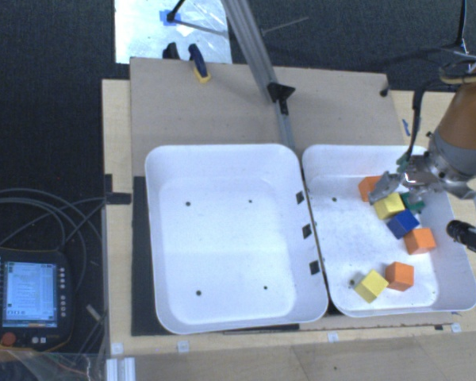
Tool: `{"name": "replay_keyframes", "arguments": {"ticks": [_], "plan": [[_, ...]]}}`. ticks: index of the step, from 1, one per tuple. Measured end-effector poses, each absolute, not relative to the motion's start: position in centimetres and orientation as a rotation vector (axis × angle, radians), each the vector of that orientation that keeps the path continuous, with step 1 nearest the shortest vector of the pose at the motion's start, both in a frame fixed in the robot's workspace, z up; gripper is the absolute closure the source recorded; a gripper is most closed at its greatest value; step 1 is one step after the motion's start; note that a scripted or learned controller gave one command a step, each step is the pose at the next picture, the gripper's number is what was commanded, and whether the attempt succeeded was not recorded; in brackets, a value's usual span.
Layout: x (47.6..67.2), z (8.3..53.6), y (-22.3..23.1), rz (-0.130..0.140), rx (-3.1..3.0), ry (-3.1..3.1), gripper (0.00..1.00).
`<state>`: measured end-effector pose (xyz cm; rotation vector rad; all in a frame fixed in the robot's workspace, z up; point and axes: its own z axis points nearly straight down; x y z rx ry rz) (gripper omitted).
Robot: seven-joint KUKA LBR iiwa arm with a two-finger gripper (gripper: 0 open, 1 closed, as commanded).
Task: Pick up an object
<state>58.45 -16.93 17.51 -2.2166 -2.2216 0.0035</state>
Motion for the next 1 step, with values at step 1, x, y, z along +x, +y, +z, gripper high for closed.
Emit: {"name": "replay_keyframes", "arguments": {"ticks": [1], "plan": [[57.86,12.50,-17.67,-0.003,-2.223,-2.228,0.00]]}}
